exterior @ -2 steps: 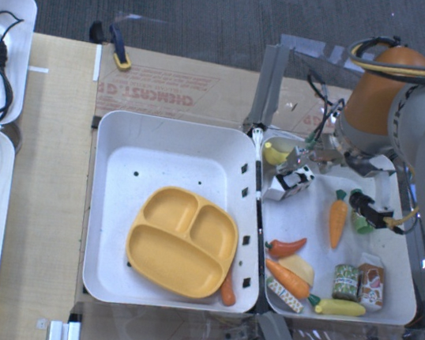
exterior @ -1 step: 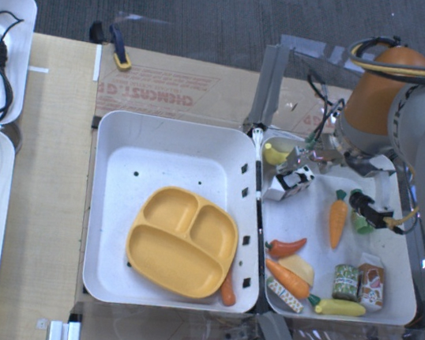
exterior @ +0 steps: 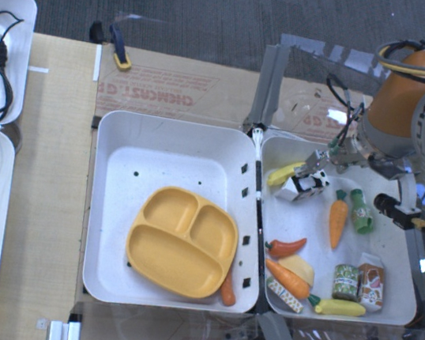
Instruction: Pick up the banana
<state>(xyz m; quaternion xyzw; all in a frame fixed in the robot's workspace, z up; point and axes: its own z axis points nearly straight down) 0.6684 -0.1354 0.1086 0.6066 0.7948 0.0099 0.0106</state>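
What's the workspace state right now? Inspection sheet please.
Surface: two shallow white bins side by side on the bench.
Job's things: curved yellow banana in the right bin's far left corner.
Clutter: yellow sectioned plastic plate in the left bin; orange toy carrot, red chilli, two small cans in the right.
Grippers: tool low beside the banana; grasp unclear.
Cables: yellow-black hose over the arm.
Surroundings: dark carpet.
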